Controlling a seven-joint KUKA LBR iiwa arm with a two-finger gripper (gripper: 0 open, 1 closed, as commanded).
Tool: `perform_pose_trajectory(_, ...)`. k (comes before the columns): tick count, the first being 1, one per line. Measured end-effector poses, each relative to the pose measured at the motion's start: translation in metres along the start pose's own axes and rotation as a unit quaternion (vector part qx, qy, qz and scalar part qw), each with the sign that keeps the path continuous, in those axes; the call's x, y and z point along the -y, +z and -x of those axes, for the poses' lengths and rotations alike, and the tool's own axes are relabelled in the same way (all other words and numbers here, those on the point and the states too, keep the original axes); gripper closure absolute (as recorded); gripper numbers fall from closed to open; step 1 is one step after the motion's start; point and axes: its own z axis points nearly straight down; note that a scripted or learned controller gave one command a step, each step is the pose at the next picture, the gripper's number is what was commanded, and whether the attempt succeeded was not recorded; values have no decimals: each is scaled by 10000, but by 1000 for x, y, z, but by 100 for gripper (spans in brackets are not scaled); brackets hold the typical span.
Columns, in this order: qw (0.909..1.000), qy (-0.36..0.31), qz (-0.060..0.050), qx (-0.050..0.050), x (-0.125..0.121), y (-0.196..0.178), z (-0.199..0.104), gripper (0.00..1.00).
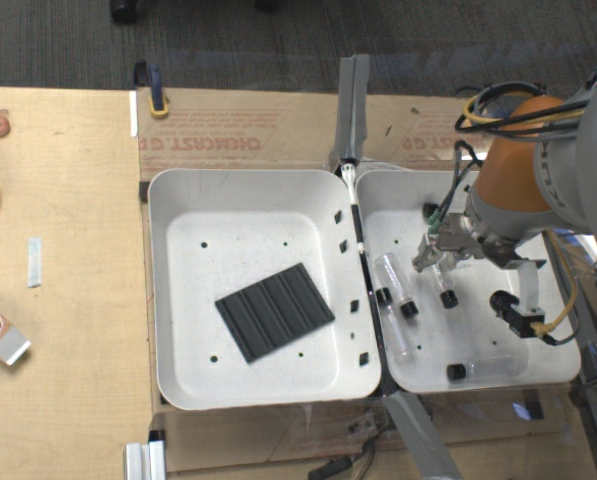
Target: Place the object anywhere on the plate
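The arm point(538, 168) is seen low over the right bin point(538, 368), and the claw point(433, 258) hangs just above the bin floor. It cannot be told whether the claw is spread or shut, because it is small and partly hidden under the wrist. Nothing is seen gripped in it.

The thing to be moved seems to be the clear tube with black caps point(393, 303), lying near the left wall of the right bin, just beside the claw. A small black piece point(456, 372) lies nearer the front of that bin. The dark ribbed plate point(275, 311) lies flat in the left bin point(178, 368), well apart from the tube.

The pick-up step is judged to be in hand. Next, the tube must be gripped, lifted over the wall between the bins, and set down on the plate.

On the cardboard point(228, 133) behind the bins, upside-down letters can be read, perhaps "CHEMCAST".
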Motion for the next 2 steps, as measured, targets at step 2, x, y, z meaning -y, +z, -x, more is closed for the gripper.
perform_pose_trajectory(2,9997,-252,-3,7,31,-88,-194,100)
